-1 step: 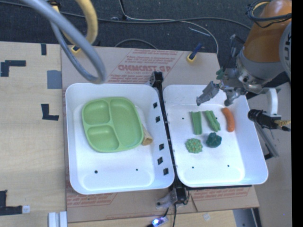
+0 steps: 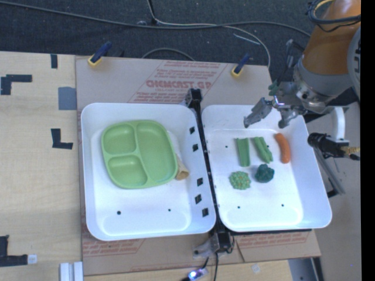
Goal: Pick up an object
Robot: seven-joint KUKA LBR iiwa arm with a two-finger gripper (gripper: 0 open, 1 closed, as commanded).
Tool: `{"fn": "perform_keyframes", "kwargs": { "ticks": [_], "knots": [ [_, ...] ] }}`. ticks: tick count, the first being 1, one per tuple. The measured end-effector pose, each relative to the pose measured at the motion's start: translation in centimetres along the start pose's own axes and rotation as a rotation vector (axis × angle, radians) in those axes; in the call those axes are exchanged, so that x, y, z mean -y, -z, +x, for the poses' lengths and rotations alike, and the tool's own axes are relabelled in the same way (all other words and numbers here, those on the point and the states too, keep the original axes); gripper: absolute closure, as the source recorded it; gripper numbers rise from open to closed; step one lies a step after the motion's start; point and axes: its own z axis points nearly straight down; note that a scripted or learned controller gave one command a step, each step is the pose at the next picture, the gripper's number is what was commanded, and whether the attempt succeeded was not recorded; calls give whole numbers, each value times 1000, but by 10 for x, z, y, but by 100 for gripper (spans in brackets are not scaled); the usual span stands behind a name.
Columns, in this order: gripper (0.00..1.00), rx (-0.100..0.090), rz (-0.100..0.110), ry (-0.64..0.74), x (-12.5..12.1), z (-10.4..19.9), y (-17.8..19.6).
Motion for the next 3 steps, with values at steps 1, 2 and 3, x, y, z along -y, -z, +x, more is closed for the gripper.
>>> {"fn": "perform_keyframes", "kwargs": {
  "ticks": [1, 2, 3],
  "knots": [
    [0, -1, 7, -1, 6, 2, -64],
    [0, 0, 6, -1, 10, -7, -114],
    [0, -1, 7, 0, 11, -4, -180]
  ]
}}
